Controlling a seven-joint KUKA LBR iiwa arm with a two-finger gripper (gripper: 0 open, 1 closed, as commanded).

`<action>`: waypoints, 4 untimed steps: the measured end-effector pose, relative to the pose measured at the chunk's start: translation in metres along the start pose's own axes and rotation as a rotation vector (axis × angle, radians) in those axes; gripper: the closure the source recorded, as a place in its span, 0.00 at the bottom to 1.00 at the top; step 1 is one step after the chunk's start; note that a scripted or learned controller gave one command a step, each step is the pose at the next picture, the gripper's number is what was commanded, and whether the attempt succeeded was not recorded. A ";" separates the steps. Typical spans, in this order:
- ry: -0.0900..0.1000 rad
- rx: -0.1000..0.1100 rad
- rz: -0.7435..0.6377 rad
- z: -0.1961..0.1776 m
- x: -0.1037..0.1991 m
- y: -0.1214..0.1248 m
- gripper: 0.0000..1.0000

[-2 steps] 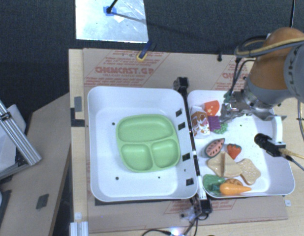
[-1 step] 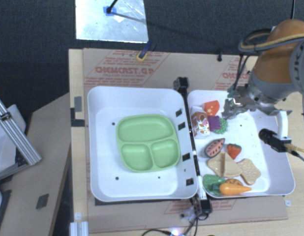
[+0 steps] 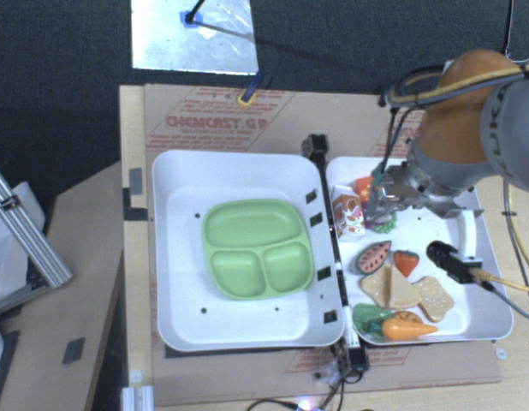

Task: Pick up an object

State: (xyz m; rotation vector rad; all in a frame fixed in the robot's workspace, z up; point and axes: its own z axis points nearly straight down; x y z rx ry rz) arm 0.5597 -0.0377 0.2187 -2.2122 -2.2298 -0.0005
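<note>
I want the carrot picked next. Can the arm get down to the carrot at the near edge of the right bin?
Probably yes: the carrot lies uncovered atop the pile, though close against the right bin rim, with the gripper farther back.

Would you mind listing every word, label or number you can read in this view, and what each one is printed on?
"CHEMCAST" followed by letters that look like "GP": red print on the brown board behind the bins.
More red print on the same board, at its front edge and right of the big word: too small and blurred to read.
Small packet in the right bin: printed, but unreadable.
Arm: dark letters at the picture's edge, cut off.
</note>
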 end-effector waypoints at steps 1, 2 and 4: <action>0.001 0.002 0.000 0.005 0.039 -0.035 1.00; 0.000 -0.003 0.001 -0.015 0.051 -0.043 1.00; 0.000 -0.002 0.008 -0.002 0.044 -0.040 1.00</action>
